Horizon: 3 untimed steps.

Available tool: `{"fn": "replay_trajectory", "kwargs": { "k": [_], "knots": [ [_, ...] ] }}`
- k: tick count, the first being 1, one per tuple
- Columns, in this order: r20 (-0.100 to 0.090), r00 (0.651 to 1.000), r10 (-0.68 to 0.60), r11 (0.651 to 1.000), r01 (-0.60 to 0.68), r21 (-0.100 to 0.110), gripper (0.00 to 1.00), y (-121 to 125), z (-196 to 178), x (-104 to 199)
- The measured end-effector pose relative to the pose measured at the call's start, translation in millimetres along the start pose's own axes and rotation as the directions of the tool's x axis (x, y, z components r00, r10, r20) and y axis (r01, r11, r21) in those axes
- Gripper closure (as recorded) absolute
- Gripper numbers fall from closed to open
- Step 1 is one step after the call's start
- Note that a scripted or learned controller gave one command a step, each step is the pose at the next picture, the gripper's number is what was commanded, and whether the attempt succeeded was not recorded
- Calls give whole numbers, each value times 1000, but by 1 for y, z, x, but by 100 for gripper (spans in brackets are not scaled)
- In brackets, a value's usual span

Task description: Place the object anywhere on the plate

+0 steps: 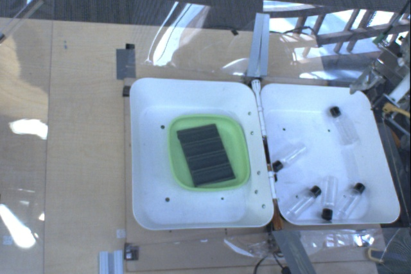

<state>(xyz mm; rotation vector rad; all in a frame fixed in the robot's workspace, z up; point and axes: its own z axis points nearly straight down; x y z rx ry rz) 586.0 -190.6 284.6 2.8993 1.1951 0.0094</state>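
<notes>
Reaching arm [393, 58]: we see it at the far right corner of the right bin [379, 157], amid glare and clutter.
Jaws: we cannot tell whether they are apart or together, and we see nothing between them.
Dark ridged slab [205, 155]: lies flat on the green plate [240, 138] in the left bin [148, 202], well apart from the jaws. If this is the object, we judge the task met.
Clear tubes [331, 186]: several with black caps, scattered on the right bin's floor, nearer the jaws than the plate. The closest one [345, 128] lies just below them.
Risk, tubes: round, see-through and smooth, so a pinch could slip off or send one rolling.
Risk, plate: a tube dropped onto the slab's ridges may roll off the rim.
Risk, worktop [77, 138]: glare could mislead the aim.
</notes>
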Motion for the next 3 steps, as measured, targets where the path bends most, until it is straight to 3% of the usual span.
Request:
{"fn": "replay_trajectory", "kwargs": {
  "k": [1, 2, 3],
  "knots": [
    [1, 998, 70, 998, -70, 4, 0, -8, 9, -7],
    [1, 984, 176, 984, -176, 2, 0, -27, -6, -25],
    [3, 976, 217, 976, -217, 4, 0, -49, 28, -70]
  ]
}}
